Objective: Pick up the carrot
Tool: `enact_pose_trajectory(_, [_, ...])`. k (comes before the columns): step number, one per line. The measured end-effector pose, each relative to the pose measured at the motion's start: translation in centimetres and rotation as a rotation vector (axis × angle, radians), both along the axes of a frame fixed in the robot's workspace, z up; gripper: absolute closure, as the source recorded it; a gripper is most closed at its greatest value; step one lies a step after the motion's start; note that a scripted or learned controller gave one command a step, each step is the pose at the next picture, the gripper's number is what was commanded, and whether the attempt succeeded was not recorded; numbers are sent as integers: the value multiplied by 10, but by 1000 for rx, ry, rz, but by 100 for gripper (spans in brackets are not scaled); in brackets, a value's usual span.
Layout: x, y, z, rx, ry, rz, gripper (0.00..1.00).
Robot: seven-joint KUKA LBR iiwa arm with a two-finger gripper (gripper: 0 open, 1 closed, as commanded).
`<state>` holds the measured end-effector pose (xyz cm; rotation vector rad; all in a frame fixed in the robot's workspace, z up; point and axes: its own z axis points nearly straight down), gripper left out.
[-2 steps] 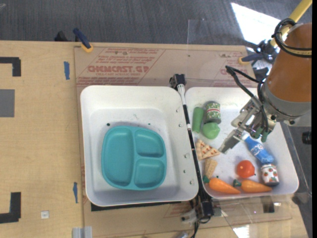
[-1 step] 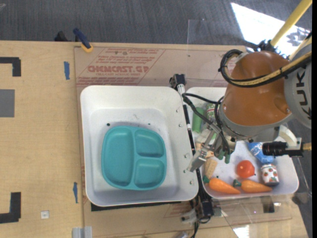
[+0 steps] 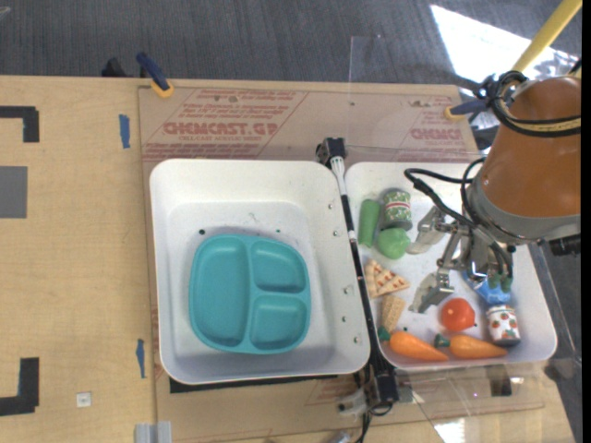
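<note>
The arm (image 3: 536,146) is reaching into the right bin (image 3: 545,340), its claw (image 3: 441,270) hanging spread wide above the tomato (image 3: 456,315), gripping nothing. The bins are sitting on a brown cardboard-covered table (image 3: 74,247). Two orange carrots are lying beside the tomato: one (image 3: 417,345) toward the left bin, another (image 3: 476,346) just below it.

You see the grey KUKA arm (image 3: 517,212) with its broad orange band, black cables looping over it, ending in a bare-metal two-finger gripper (image 3: 441,275).
</note>
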<state>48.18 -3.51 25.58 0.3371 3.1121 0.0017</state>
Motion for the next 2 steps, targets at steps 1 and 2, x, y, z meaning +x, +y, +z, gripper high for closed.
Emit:
enact_pose_trajectory(1, [-1,20,-16,0,9,309,0])
enact_pose_trajectory(2, [12,27,-12,-5,-2,791,0])
